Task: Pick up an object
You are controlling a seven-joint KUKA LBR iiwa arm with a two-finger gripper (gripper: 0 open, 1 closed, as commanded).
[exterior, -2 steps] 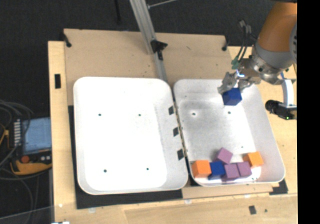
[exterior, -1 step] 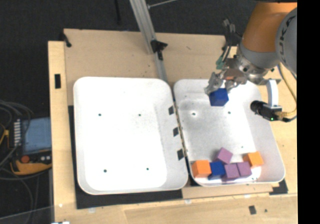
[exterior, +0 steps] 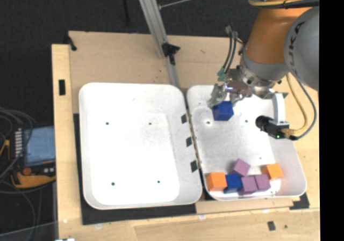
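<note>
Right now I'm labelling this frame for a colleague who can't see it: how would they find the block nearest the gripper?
Look at the right-hand bin, toward its far end. A blue block sits just beneath the gripper, alone, while the other blocks crowd the bin's near edge.

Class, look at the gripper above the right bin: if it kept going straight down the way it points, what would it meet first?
Most likely the blue cube right under the gripper, then the right bin's floor. Their height gap is unclear from above.
</note>
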